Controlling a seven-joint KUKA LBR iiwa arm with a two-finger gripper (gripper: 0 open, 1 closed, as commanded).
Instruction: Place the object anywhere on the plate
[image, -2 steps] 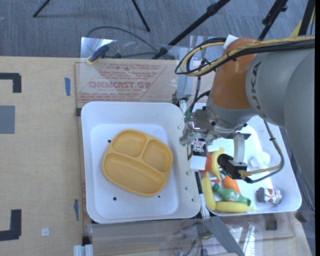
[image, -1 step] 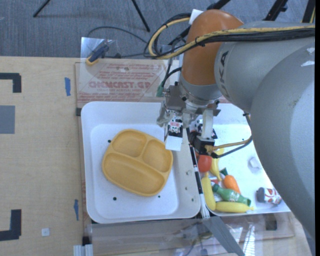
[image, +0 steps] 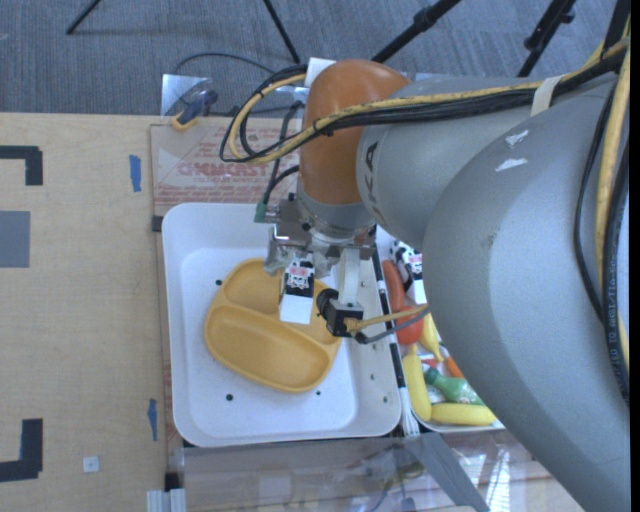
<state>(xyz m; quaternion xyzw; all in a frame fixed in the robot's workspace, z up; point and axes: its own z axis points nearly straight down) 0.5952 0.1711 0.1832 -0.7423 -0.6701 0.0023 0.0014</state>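
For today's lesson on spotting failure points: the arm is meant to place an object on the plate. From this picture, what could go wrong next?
1. The gripper hangs over the upper right edge of the yellow divided plastic plate, so a release here may land on the rim and tip off.
2. The plate sits loose in the left shallow white bin; contact could slide it.
3. The black cable trailing beside the wrist could snag.

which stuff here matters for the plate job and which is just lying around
For the job:
- yellow divided plate in the left bin
- tool, poised above the plate's upper edge

Lying about:
- toy food pile in the right bin, mostly hidden under the arm
- blue tape marks on the bench
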